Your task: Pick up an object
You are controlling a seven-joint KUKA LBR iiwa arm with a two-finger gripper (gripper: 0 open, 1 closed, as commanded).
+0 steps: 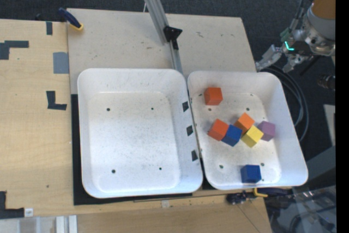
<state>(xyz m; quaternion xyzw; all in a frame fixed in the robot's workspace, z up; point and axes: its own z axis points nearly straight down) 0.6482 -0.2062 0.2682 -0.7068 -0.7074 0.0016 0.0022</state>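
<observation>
Bench with two white bins [87, 90], arm tool [283, 57] raised beyond right bin (grip state unclear)

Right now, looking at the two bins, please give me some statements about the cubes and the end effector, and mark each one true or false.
1. All the coloured cubes lie in the right white bin. True.
2. The small purple cube sits alone, far from the others. False: it is beside the yellow cube.
3. One dark blue cube lies apart near the front rim. True.
4. The end effector is inside the left white bin. False: it is beyond the right bin's far right corner.
</observation>
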